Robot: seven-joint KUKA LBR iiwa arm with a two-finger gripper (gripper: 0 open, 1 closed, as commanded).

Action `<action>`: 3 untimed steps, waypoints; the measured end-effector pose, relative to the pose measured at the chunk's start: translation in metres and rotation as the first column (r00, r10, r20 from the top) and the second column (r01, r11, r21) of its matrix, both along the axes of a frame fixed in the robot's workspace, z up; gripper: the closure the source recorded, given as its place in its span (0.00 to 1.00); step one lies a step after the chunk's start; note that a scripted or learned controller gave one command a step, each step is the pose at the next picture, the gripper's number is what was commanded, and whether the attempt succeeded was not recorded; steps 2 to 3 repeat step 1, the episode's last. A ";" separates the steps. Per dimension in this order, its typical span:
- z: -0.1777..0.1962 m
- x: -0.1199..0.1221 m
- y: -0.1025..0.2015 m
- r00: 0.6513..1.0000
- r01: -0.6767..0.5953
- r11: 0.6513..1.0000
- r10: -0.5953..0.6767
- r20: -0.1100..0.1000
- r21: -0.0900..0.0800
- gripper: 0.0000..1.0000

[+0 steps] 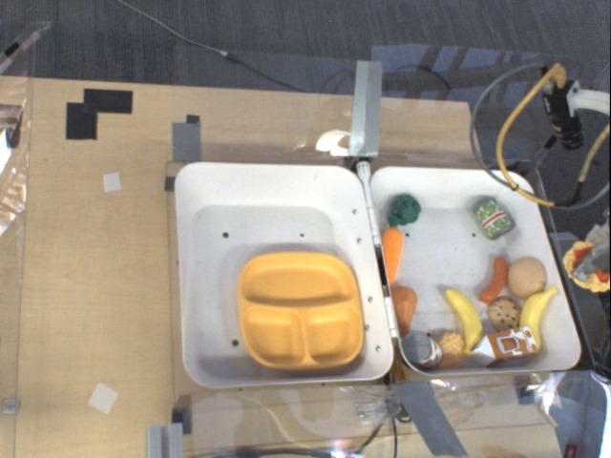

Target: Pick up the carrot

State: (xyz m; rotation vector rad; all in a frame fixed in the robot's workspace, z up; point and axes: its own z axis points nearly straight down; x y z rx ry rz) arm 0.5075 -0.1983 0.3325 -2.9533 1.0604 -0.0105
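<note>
— Where's the carrot [392, 252]?
— You'll find it in the right bin [563, 294], lying against the wall it shares with the left bin [205, 256], just below the broccoli [405, 209].
— And the yellow tray [300, 309]?
— Left of your carrot, in the left bin.

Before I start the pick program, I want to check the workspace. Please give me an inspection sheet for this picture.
Surface: wooden bench bearing left bin and right bin, side by side.
Job's things: carrot lies in the right bin against its left wall, green top pointing away.
Clutter: yellow divided plate in the left bin; two bananas, a cookie, small toy foods around them.
Hand: nothing seen.
Cables: yellow cable looping at upper right.
Surroundings: dark carpet beyond the bench.
</note>
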 end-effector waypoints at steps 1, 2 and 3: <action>-0.095 -0.005 0.015 0.884 -0.468 0.884 0.468 -0.003 0.000 1.00; -0.095 -0.005 0.015 0.884 -0.468 0.884 0.468 -0.003 0.000 1.00; -0.095 -0.005 0.015 0.884 -0.468 0.884 0.468 -0.003 0.000 1.00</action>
